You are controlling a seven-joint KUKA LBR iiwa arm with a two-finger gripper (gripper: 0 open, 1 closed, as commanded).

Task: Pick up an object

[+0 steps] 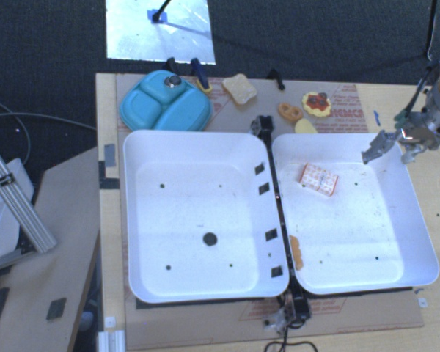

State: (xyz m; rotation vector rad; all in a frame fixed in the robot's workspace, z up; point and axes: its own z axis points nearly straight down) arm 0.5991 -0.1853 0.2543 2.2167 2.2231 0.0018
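Behind the two bins, at about eleven o'clock, a blue divided plate (166, 103) lies on the bench, and a slice of toast (240, 89) lies just right of it at twelve. Further toward one o'clock sit a small pretzel (290, 111) and a round yellow tart with red topping (317, 103). A shiny silver sheet (159, 19) lies on the dark floor beyond the bench at eleven o'clock.

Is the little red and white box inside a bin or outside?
Inside. The red and white box lies flat on the floor of the right bin, near its back.
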